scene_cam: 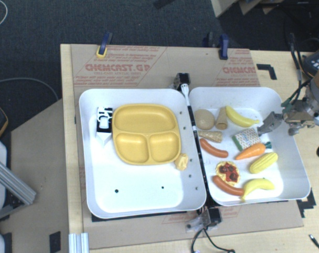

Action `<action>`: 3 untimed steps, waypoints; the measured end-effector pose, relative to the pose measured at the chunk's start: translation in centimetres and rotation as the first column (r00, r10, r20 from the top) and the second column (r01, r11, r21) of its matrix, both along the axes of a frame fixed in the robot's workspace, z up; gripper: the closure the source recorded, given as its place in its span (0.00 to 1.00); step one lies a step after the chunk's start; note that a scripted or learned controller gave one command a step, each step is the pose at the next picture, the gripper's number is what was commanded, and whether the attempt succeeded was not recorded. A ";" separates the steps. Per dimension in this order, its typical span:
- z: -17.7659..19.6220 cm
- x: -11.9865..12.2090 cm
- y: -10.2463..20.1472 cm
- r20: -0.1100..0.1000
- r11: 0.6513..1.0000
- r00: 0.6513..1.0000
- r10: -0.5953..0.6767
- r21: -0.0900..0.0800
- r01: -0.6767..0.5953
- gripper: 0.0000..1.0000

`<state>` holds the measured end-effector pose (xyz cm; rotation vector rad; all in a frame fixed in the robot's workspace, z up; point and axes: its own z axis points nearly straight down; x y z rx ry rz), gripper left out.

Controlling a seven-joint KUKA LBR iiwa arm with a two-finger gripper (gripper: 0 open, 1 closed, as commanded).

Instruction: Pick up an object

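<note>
The right bin (293, 157) holds several toy foods. Among them are a banana (240, 117) at the back, a brown potato (205, 119), an orange carrot (250, 151), a yellow corn cob (262, 162), a sausage (214, 148), a small pizza piece (227, 171) and a second banana (257, 186) at the front. My gripper (281, 126) hangs over the right bin's far right side, just right of a grey-green speckled block (246, 138). Its fingers are open, with nothing between them.
The left bin (143, 194) holds a yellow divided plate (146, 132), a black-and-white item (103, 120) at its left and a small yellow piece (181, 162) by the divider. Clamps (102, 49) sit at the board's back edge.
</note>
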<state>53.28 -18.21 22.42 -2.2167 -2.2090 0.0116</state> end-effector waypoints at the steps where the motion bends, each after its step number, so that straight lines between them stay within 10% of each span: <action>1: 0.7 0.3 0.0 0.013 1.000 1.000 0.003 -0.003 -0.003 0.00; 3: -12.0 -0.5 0.7 0.006 1.000 1.000 0.004 0.000 -0.004 0.00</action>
